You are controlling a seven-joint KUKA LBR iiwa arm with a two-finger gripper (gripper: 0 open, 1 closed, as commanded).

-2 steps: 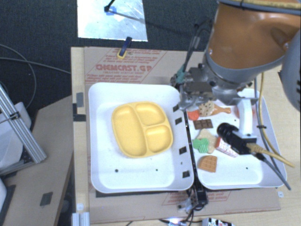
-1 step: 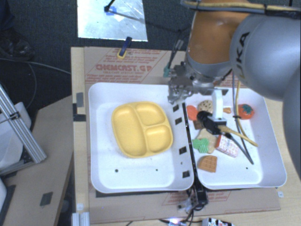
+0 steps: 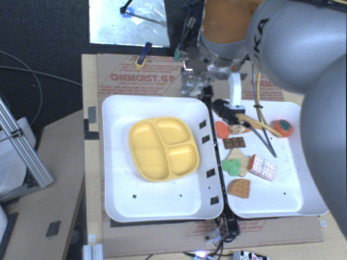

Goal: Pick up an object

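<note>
Arm [image 3: 282, 42] spans the far right. Left bin [image 3: 116, 161] holds a yellow divided plate [image 3: 162, 148], long axis far-left to near-right. Right bin [image 3: 287, 194]: toy foods clustered, waffle piece [image 3: 239, 188] nearest, none lifted. Gripper [image 3: 198, 85] hovers over the bins' far junction; finger opening can't be told. Pick not yet begun.

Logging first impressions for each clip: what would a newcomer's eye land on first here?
Probably the yellow divided plate, lying alone in the left bin. Next, the big grey arm with its orange band fills the upper right, reaching down toward the far edge of the bins. Then the cluster of small toy foods in the right bin, such as a waffle and a tomato.
</note>
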